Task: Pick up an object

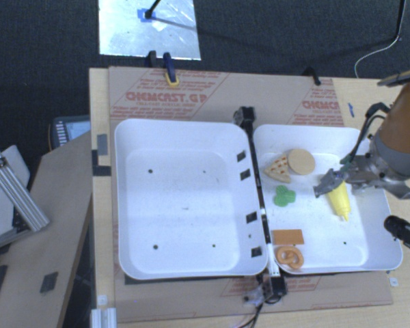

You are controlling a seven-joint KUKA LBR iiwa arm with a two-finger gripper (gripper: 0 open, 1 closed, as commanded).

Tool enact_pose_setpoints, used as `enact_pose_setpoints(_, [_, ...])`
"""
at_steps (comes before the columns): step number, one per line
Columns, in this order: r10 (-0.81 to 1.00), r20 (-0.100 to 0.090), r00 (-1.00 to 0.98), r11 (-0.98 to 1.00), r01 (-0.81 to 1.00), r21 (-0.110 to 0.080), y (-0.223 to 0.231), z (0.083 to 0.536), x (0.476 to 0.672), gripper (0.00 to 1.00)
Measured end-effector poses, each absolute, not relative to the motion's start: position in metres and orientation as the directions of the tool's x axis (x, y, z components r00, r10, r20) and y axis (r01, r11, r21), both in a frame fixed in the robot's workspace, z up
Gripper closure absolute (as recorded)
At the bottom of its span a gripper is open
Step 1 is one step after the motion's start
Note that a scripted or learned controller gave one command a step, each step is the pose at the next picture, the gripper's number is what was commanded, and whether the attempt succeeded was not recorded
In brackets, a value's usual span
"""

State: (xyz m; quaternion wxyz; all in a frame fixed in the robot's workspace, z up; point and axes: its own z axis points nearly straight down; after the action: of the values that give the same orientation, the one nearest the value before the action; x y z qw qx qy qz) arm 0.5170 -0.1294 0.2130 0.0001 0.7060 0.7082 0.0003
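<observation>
Here, end effector [326, 185] beside yellow toy [339, 201]

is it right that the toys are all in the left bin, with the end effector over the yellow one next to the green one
Not quite: the camera view shows the toys in the right bin, not the left. The rest holds: the end effector is over the yellow toy, with the green toy beside it.

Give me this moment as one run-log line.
gripper: over right bin, beside yellow object | hold: not evident | left bin: no objects seen
</observation>
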Motion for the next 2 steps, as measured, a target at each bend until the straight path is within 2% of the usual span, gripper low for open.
enact_pose_setpoints(1, [1.000, 0.000, -0.005, 0.005, 1.000, 0.004, -0.129, 0.224, 0.518, 1.00])
enact_pose_setpoints(2, [1.000, -0.002, -0.007, 0.007, 1.000, 0.021, -0.098, 0.380, 0.507, 1.00])
